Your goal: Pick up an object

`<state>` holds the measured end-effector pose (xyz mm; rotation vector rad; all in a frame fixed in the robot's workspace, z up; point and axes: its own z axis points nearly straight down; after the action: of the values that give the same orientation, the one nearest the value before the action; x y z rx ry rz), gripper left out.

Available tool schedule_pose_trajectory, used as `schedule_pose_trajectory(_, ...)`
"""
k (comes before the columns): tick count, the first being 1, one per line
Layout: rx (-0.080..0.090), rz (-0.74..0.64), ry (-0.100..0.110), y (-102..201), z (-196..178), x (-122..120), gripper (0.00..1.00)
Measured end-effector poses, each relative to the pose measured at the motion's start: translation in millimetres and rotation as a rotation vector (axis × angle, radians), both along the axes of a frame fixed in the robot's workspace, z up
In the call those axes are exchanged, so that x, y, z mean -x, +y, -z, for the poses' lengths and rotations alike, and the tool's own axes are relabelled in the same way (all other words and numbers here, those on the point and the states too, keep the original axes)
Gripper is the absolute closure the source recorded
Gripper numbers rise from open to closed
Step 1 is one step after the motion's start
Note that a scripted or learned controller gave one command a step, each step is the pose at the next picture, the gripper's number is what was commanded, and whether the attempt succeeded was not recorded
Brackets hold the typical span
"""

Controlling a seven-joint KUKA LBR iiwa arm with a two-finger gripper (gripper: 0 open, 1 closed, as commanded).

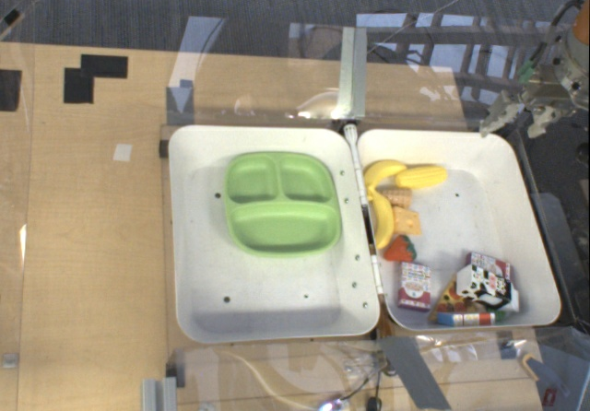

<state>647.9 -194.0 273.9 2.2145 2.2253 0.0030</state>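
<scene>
Right bin (516,181), near edge: two small cartons (415,286) beside markers (467,316).
Behind them lie two bananas (380,206) and one green divided plate (280,203) (left bin); the claw (527,107) hovers beyond the far right corner.

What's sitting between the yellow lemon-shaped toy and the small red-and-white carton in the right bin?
In the camera view, between the lemon toy and the carton lie tan cracker-like pieces and a red strawberry-like piece, all close to the bin's left wall.
</scene>
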Motion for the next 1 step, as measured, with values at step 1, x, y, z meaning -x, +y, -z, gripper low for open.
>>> schedule_pose_trajectory(1, -0.001, -0.115, 0.002, 29.7, 174.4, 24.8, 0.0)
